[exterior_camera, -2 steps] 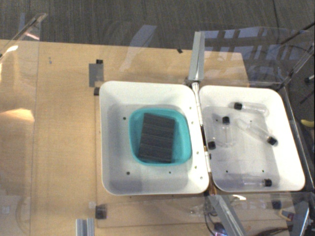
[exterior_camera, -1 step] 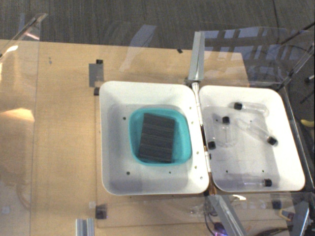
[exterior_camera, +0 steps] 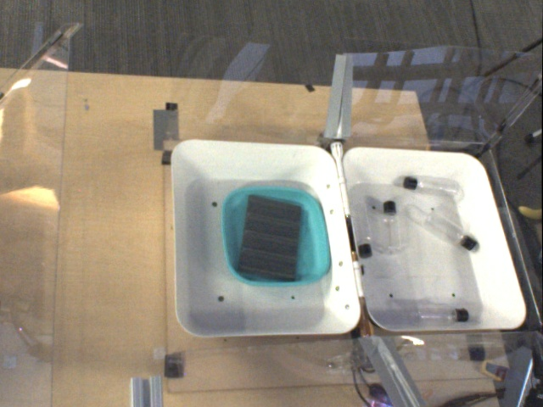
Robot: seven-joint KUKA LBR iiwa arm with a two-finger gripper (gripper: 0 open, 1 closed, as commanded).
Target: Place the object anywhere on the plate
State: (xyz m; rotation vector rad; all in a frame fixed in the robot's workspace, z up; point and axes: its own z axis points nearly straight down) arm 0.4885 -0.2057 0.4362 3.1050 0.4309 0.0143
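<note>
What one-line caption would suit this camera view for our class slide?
A dark ribbed block lies on a teal plate in the left bin; clear black-capped tubes scatter the right bin.

Teal plate, dark grey block, white bins

The plate (exterior_camera: pixel 276 237) is bright teal, and the object (exterior_camera: pixel 270 237) on it is dark charcoal grey with ridged stripes running across. Both bins, left bin (exterior_camera: pixel 191 253) and right bin (exterior_camera: pixel 496 253), are plain white. The vials (exterior_camera: pixel 428 219) in the right one are clear with little black caps. The table (exterior_camera: pixel 93 244) is light tan wood.
</note>
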